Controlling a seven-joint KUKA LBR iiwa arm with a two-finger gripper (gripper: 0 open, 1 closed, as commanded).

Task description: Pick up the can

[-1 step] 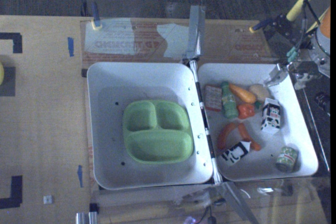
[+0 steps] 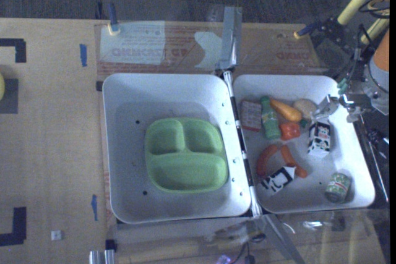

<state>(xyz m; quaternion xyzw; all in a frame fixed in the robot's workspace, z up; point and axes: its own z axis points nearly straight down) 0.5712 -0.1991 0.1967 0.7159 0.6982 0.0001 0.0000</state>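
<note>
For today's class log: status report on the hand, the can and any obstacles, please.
Hand over right bin's far side. Can near front right corner, untouched. Cow-print carton lies between them.

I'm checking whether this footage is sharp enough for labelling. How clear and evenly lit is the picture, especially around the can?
Camera view: soft overall, with a cool bluish cast; the can is blurred, its label unreadable; the gripper is smeared; the white bin looks bright without harsh glare.
</note>
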